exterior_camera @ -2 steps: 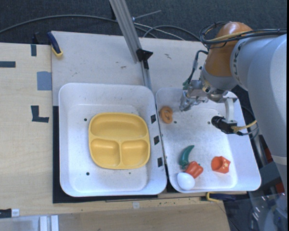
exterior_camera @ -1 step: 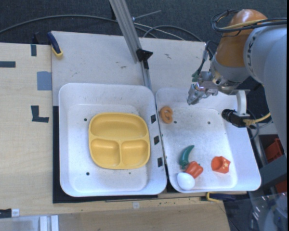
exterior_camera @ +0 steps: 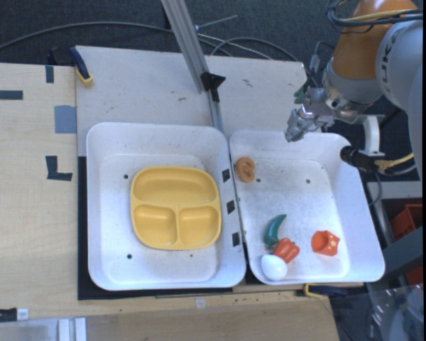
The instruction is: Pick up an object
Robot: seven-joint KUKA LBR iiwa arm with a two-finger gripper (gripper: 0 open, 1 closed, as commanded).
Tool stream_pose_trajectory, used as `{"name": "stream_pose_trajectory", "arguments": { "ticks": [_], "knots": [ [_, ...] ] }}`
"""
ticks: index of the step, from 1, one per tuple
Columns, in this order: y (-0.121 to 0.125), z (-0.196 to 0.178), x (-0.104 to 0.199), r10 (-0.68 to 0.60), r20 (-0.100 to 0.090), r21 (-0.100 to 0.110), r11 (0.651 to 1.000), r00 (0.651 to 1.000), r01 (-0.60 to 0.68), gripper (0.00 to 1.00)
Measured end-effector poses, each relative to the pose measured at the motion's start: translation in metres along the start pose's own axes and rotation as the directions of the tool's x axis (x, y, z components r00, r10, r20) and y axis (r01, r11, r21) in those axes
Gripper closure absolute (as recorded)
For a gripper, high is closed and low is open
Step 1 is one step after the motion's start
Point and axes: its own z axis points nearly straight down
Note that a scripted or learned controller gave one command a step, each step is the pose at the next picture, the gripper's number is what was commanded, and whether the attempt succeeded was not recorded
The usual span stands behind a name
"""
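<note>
The right bin (exterior_camera: 355, 190) holds a small orange-brown ring-shaped piece (exterior_camera: 245, 168) near its left wall. Toward its front lie a green curved piece (exterior_camera: 275, 227), a red piece (exterior_camera: 287, 250), a white egg-like piece (exterior_camera: 273, 266) and an orange piece (exterior_camera: 325, 242). My gripper (exterior_camera: 297, 129) hangs over the bin's far rim, well above and behind these objects. Nothing shows between its fingers.
The left bin (exterior_camera: 99, 190) holds a yellow divided plate (exterior_camera: 176, 207). A slanted metal pole (exterior_camera: 188, 38) rises behind the bins. Black cables run across the back of the bench, and a yellow-and-blue clamp (exterior_camera: 80, 67) sits at the bench's far left.
</note>
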Motion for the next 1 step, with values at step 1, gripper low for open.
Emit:
{"name": "stream_pose_trajectory", "arguments": {
  "ticks": [1],
  "knots": [
    [-0.0140,-0.0081,0.0471,-0.004,-0.003,0.006,1.000,1.000,0.004,1.00]
  ]
}}
